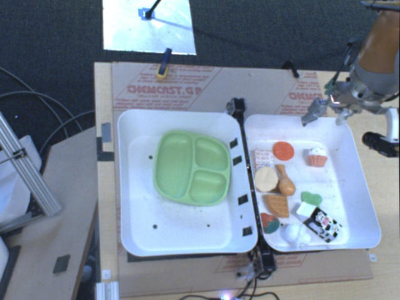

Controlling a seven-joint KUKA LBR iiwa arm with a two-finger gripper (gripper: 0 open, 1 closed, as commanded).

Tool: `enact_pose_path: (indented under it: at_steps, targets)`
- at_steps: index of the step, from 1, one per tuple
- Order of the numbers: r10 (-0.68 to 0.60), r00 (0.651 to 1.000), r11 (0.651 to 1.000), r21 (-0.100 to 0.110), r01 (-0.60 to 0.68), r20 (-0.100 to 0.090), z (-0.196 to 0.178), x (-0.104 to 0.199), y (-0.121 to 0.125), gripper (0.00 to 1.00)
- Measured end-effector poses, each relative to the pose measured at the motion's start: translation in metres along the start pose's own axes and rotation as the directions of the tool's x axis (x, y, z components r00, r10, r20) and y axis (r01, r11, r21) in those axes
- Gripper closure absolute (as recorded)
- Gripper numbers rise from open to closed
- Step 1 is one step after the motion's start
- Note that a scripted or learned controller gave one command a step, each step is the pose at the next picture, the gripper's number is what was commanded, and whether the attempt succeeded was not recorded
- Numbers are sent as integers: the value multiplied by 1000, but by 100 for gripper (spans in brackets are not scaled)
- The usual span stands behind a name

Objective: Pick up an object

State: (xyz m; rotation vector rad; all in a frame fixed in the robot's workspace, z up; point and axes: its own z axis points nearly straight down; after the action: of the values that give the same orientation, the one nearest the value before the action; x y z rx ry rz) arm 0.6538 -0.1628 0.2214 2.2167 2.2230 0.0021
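The right bin (356,167) holds several toy foods: a red disc (283,150), a pink cupcake (317,157), a pink wafer (263,158), a round biscuit (265,180), a drumstick (287,180), a waffle piece (276,205), a green piece (310,198), a cow-patterned box (323,223), a white egg (292,233) and a strawberry (269,222). My gripper (326,115) hangs over that bin's far edge, above and behind the cupcake. It is open, its fingers spread with nothing between them.
In the left bin (134,186) lies a green divided plate (192,167). Black clips run along the seam between the bins (244,180). A yellow and blue tool (164,64) lies on the bench behind the bins.
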Motion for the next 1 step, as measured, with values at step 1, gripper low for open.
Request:
enact_pose_path:
  at_steps: [1]
  targets:
    - [2,1000,1000,13,-2,-5,135,28,-51,0]
